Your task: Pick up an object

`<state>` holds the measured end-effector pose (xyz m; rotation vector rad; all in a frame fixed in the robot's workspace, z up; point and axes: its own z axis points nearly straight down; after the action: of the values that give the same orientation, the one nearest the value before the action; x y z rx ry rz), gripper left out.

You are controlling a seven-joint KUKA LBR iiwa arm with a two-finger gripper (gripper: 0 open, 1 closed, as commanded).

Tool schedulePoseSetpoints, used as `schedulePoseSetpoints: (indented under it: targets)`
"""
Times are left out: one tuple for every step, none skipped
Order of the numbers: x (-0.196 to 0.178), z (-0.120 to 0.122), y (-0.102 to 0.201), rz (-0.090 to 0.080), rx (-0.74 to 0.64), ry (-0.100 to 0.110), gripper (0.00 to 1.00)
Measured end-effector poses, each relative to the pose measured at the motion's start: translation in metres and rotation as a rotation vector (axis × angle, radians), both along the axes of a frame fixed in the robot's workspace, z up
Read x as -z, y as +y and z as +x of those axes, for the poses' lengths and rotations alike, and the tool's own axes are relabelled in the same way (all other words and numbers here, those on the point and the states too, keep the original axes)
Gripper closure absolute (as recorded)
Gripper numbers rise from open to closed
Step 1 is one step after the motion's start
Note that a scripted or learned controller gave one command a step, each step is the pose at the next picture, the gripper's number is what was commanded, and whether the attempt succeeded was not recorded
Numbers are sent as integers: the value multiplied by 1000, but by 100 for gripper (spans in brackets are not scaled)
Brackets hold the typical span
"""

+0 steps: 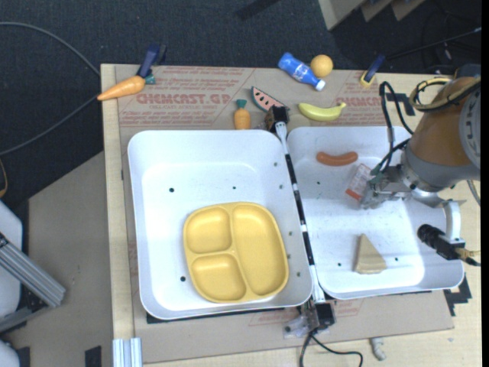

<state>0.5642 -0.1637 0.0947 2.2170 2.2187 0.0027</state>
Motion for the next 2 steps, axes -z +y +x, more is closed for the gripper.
schedulePoseSetpoints:
  targets:
    - [-66, -8, -23, 0, 1, 2, 100]
    - [-65, -9, -23, 1, 1, 3, 0]
